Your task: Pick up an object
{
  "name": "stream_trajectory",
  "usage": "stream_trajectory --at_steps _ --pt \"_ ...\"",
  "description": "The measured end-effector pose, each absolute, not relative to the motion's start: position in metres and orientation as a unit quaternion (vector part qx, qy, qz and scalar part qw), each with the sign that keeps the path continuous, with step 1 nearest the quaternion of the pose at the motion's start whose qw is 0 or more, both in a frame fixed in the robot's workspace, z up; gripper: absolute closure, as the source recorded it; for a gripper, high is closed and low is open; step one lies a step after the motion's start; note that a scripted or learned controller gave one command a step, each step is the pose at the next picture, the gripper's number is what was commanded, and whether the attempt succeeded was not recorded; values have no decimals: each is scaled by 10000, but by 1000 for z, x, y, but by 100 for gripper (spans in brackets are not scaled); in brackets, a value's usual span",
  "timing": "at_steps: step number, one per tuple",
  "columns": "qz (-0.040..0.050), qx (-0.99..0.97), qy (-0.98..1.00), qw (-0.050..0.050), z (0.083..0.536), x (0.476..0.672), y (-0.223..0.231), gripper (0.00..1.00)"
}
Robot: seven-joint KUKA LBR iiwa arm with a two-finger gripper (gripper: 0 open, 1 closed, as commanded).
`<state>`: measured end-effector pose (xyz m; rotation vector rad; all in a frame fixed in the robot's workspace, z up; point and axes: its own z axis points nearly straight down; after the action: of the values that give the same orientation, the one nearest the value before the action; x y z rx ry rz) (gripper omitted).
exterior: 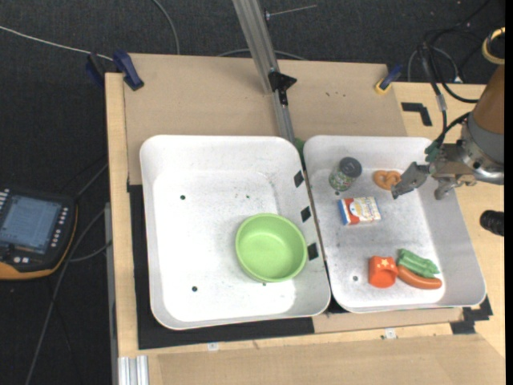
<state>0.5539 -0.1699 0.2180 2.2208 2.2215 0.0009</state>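
The gripper (426, 183) hangs with fingers spread and nothing between them over the right bin (457, 239), just beside a small orange pretzel-like toy (385, 180), with a grey can (346, 173) further left.

The grey arm (489, 127) reaches in from the right edge, its wrist tilted leftward and down. Its pincer (426, 184) hangs with two dark fingers (409, 180) spread apart, nothing between them.
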Motion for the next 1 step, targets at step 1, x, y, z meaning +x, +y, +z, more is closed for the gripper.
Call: stream_trajectory --at_steps 1 --pt "-10 7073 7070 -14 170 553 -179 0"
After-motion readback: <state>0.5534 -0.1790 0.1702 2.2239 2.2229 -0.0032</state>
